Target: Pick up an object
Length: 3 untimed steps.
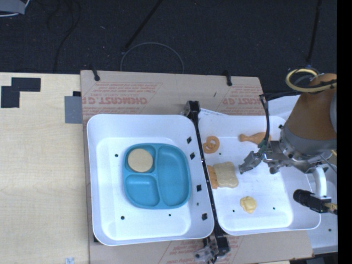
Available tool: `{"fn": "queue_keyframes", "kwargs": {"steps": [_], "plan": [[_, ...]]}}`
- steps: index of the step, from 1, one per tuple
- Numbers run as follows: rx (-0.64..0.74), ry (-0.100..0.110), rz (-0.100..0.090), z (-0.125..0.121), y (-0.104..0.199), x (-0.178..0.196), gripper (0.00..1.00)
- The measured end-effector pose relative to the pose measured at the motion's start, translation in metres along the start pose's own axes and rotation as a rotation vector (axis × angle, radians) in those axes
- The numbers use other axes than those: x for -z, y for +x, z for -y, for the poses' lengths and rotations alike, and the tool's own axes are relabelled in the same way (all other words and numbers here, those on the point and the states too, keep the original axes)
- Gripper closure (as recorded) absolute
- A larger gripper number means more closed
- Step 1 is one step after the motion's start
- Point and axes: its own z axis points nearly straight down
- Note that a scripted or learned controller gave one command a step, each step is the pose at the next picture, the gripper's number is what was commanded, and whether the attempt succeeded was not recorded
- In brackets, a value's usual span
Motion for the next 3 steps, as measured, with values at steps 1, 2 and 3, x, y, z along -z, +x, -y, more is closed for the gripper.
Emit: {"fn": "queue_keyframes", "kwargs": {"steps": [1, 2, 3], "plan": [[0.0, 0.001, -0.001, 0.001, 0.006, -0.063, 0.0], [-0.006, -0.002, 0.0, 0.001, 0.004, -0.05, 1.0], [-0.006, -0.009, 0.003, 0.003, -0.006, -0.003, 1.0]]}}
